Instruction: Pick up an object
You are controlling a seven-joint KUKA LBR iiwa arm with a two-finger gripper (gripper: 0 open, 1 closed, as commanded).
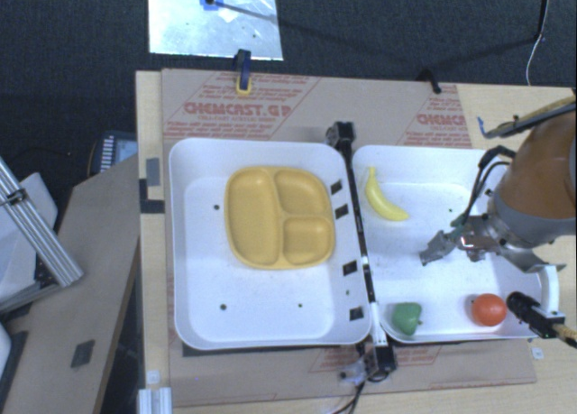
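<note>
Dark carpet surrounds the desk, whose brown cardboard top carries two white bins side by side. At the frame's right edge the arm is cut off, so just its orange band and grey wrist can be seen. Its tool hangs over the middle of the right bin; the fingers are small and blurred, so I cannot tell how far apart they stand, and nothing is seen between them.

A banana lies in the right bin's upper left part, near the divider and well apart from the tool. A green object sits in the lower left corner against the wall; its kind is hard to make out. An orange ball rests near the lower wall, right of centre, partly crowded by black hardware at the frame edge. Bare bin floor lies between the three.

The left bin holds a yellow tray at its centre, with open white floor all around it.
</note>
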